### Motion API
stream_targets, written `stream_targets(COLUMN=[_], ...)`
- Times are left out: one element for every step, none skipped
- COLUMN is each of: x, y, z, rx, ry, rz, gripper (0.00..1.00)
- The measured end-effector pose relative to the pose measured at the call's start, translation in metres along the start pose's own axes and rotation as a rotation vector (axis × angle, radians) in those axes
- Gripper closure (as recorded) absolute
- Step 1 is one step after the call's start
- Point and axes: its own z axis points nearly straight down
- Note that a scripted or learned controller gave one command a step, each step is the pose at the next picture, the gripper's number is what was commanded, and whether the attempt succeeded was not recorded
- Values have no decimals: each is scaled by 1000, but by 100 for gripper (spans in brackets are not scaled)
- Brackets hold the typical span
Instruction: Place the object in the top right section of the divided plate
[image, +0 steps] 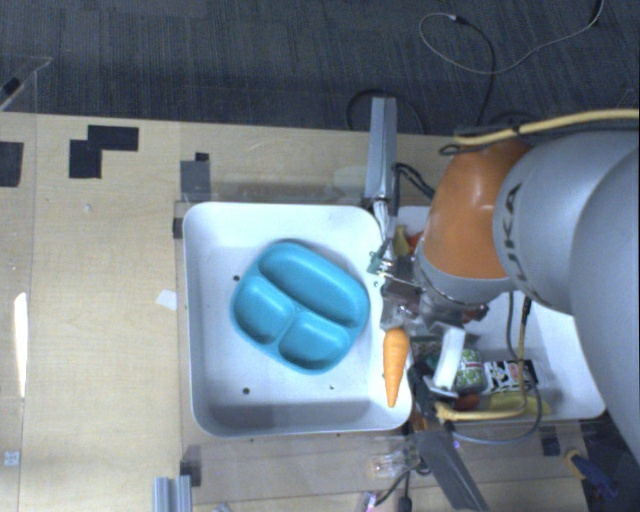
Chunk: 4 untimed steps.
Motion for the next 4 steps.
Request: stream_targets(x=[52,149,81,93], y=[56,74,50,13], z=[-6,-25,28,-3], rx=[0,-1,2,1], ry=[-1,0,-1,0], rz=[126,329,246,161], gripper=[100,100,100,100])
